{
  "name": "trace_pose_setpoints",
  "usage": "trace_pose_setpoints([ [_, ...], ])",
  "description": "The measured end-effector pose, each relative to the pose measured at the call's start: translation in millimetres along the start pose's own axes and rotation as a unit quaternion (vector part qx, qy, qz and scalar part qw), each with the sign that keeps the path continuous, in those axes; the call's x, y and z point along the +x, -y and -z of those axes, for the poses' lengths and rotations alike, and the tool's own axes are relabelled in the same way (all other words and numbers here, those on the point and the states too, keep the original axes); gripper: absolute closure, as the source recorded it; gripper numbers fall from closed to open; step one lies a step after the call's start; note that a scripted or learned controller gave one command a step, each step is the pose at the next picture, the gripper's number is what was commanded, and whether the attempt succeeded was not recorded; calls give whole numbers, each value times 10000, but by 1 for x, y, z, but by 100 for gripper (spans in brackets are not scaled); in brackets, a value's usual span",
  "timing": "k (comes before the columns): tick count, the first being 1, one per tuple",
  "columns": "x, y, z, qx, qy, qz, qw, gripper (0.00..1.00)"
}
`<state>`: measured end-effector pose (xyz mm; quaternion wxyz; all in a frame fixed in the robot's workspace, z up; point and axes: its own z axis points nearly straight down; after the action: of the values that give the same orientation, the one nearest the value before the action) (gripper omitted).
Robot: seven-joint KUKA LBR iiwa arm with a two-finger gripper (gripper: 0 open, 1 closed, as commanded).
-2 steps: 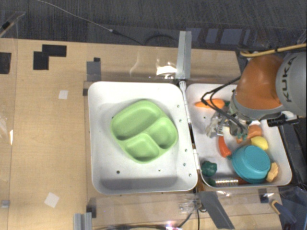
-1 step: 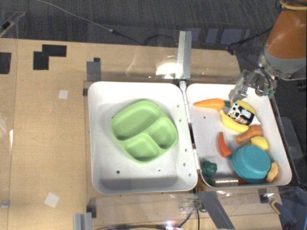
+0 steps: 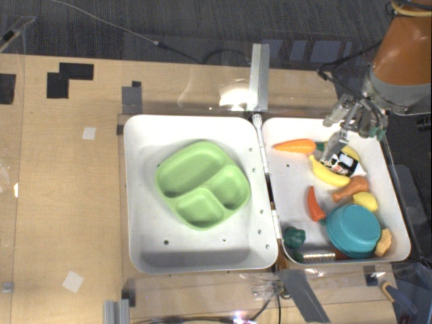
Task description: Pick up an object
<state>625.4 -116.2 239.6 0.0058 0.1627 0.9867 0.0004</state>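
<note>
Hovering claw (image 3: 335, 150) over right bin, banana (image 3: 329, 174) just beneath its fingertips

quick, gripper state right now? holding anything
gripper: down over the banana in the right bin; open or shut cannot be told, and no object is seen held.

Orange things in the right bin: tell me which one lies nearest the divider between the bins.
The carrot, lying crosswise at the bin's top with its tip pointing toward the divider. The orange pepper sits lower and slightly farther right.
</note>
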Motion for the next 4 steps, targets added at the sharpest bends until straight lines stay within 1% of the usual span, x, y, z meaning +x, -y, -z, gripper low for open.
trace_pose_setpoints([
  [1, 32, 9, -140, -3, 12, -178, 9998, 0],
  [2, 86, 2, -148, -6, 18, -426, 9991, 0],
  [3, -13, -34, -149, 56, -190, -541, 9983, 0],
  [4, 33, -8, -149, -4, 11, 166, 9999, 0],
])
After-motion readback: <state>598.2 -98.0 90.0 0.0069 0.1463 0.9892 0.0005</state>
